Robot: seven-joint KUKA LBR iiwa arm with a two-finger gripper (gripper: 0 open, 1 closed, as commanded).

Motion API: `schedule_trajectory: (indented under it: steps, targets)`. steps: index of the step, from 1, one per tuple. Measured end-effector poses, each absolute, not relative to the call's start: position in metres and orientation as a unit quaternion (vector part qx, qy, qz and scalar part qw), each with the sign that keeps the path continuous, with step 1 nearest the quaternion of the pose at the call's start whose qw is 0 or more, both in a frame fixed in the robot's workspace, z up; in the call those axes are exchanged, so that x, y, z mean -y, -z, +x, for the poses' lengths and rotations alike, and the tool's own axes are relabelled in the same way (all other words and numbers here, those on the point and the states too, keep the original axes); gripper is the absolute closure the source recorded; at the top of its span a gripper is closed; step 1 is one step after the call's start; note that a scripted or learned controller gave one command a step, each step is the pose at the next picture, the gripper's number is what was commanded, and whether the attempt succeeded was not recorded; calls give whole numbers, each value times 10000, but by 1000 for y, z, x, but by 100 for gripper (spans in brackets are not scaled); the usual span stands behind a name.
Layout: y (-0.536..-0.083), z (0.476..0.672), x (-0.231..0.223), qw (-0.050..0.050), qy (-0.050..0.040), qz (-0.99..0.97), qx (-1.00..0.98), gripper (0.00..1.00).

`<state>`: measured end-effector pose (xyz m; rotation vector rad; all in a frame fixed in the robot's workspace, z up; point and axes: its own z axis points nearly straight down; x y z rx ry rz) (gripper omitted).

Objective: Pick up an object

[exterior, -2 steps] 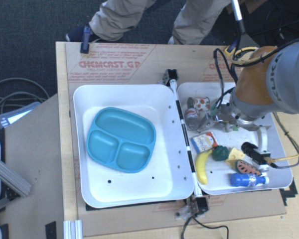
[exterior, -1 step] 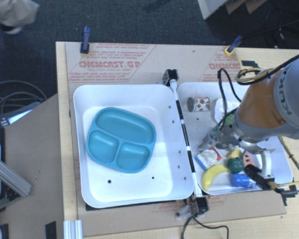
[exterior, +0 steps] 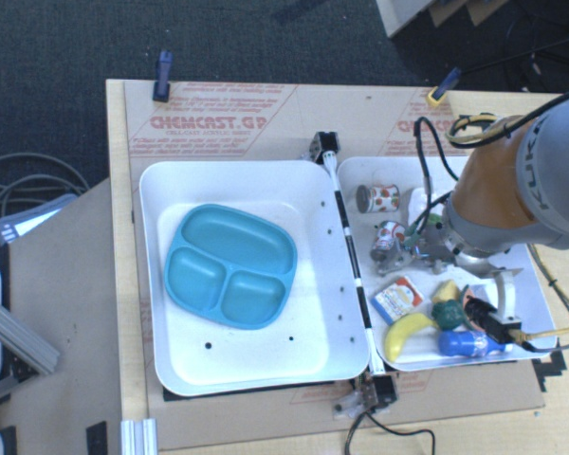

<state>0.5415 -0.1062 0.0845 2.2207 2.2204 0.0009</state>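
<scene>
**Arm low over the crowded right bin, nothing visibly in its grasp**

From the one camera above the bench, two shallow white bins sit side by side on a pale board printed with red lettering. The left bin (exterior: 171,349) carries a single blue divided plate (exterior: 230,265), lying flat and a little toward the bin's left and far edges, with bare white floor around it on every side.

The right bin (exterior: 360,173) holds all the small things. Near its far-left corner a small can (exterior: 379,198) with a red-and-white label lies on its side. Just nearer the camera, along the left edge, stands or leans a second small can or jar (exterior: 390,238); which, I cannot make out. Toward the middle of the left side lies a small flat packet (exterior: 398,300) in blue, white and red. At the near-left corner a yellow banana (exterior: 407,334) curves along the near edge. Beside it, further right on the near edge, a dark green object (exterior: 450,315) touches a blue one (exterior: 463,345), and a small yellow piece (exterior: 445,292) sits just beyond the green one.

The arm (exterior: 512,183) comes in from the right, its orange band over the bin's far-right part. The gripper (exterior: 434,246) hangs low about the bin's middle, near the second can and the packet. Its tip is a tangle of dark metal from here, so I cannot tell how the hand is set, and no object is seen in it.
</scene>
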Motion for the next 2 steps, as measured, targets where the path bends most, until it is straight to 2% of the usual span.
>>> schedule_trajectory:
  steps: [1, 2]
  targets:
    - [-85, 614, 94, 4, -4, 7068, -7074, 0]
    - [-95, 614, 94, 18, -10, 7066, -7076, 100]
